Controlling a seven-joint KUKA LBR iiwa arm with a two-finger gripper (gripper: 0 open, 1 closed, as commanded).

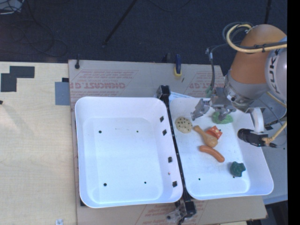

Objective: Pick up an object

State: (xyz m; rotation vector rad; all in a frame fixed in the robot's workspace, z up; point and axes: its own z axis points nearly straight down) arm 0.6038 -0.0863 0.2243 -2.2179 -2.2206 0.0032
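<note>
The left bin [89,108] sits beside the right bin [255,184], which carries the toys. Near its left wall lies a round cookie [183,124]; next a tan drumstick [205,136], touching a red-orange piece [215,132], with a sausage [212,153] just below. A green piece [225,118] lies beneath the gripper [211,109], which hangs over the far end; whether its grip is spread or closed cannot be told. A dark green lump [237,168] rests toward the near right.

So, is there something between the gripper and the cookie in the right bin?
Nothing visible. The gripper hangs over the right bin, just right of the cookie, with bare bin floor between them. The drumstick lies lower, off that line.
</note>
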